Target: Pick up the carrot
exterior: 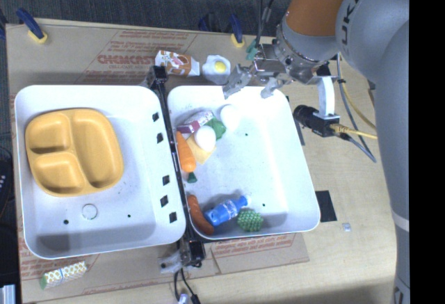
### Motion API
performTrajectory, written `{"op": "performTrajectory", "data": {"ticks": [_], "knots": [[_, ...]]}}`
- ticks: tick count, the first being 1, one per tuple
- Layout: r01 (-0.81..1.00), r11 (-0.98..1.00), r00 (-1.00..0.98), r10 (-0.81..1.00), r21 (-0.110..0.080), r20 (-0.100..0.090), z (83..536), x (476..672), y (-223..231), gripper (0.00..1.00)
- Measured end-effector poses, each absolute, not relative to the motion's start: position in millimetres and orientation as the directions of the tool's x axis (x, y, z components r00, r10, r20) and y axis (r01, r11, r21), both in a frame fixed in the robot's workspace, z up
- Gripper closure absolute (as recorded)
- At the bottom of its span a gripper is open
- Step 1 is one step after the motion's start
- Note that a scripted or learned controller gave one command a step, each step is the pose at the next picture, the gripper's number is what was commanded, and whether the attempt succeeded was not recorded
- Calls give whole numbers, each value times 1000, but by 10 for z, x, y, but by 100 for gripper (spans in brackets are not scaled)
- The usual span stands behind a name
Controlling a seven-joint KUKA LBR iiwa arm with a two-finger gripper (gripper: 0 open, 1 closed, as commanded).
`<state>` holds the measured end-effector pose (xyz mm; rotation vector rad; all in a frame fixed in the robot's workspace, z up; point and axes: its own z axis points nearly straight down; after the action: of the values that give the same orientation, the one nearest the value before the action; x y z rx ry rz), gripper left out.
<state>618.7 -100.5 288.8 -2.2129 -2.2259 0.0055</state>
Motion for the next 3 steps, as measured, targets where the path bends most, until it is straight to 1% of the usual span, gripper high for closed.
{"op": "performTrajectory", "data": {"ticks": [1, 2, 3], "knots": [[999, 32, -32, 999, -8, 1, 1902, 5360, -619, 0], [999, -41, 41, 999, 0, -7, 921, 5544, -998, 0], [1000, 8, -8, 1000, -1, 1, 1926, 5901, -296, 0]]}}
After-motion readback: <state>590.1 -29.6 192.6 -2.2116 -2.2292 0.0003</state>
